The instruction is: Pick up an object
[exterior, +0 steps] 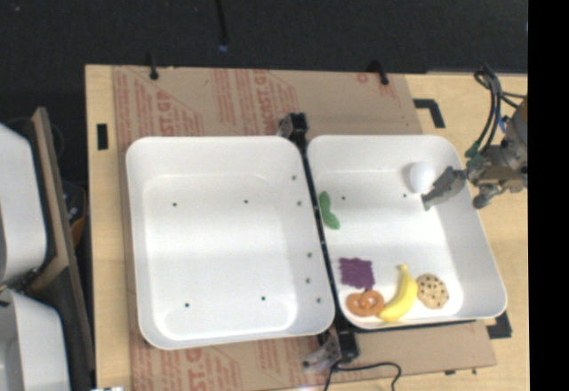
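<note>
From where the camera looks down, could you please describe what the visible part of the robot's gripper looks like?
At the view's right edge, the gripper looks small and dull grey-brown, built of blocky metal parts. One grey finger is a short flat bar. Thin dark cables loop above it, one with a greenish tint. No markings can be made out at this size.

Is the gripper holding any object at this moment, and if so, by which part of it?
It cannot be told. The gripper is at the right bin's far right edge, beside a white ball, but too blurred to judge.
</note>
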`<state>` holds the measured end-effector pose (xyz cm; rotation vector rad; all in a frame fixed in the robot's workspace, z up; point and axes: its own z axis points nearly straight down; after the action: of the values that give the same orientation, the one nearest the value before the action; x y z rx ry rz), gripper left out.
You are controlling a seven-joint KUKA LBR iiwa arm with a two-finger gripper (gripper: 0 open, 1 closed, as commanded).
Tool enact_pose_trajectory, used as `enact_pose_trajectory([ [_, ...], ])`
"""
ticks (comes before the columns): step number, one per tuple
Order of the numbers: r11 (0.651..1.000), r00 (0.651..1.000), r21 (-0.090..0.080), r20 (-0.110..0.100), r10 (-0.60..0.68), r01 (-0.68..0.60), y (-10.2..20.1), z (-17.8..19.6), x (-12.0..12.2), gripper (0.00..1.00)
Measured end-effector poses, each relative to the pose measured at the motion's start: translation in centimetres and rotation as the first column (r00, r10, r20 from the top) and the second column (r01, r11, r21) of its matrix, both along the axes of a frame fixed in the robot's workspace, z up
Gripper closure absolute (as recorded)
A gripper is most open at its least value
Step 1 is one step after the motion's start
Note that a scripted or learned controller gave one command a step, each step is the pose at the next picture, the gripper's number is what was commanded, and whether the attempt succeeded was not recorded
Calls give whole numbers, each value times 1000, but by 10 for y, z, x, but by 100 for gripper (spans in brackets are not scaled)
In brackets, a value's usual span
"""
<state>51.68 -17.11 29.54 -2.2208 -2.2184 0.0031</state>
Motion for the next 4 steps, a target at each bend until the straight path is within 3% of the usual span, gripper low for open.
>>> enact_pose_trajectory([
  [1,1000,1000,-1,4,1,-1,0,2,1,0],
  [4,1000,1000,0,0,0,0,-3,-136,-1,0],
])
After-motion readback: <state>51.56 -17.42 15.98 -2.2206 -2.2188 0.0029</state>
